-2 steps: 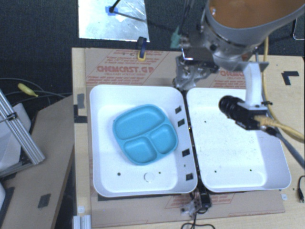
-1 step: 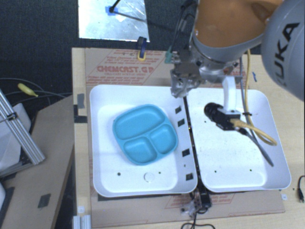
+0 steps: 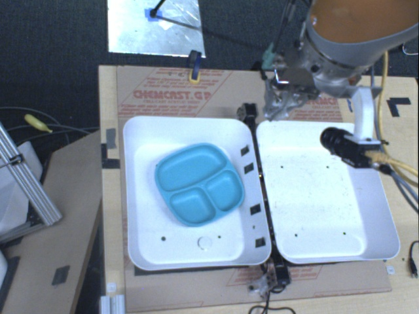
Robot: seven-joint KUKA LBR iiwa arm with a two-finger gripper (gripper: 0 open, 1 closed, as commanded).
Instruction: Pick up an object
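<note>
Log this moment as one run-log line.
arm: over far edge of right bin | hand: near the bins' far divider, grip unclear | blue plate: flat in left bin, untouched | pick: not yet done

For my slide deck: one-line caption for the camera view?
Grey arm hovers above the right white bin; blue plastic divided plate lies in the left white bin.

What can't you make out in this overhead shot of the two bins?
- Gripper: small and cluttered at the right bin's far rim; finger state unreadable.
- Grey arm with orange band: cut off by the top edge.
- Small clear disc near the blue three-compartment plastic tray: too faint to identify.
</note>
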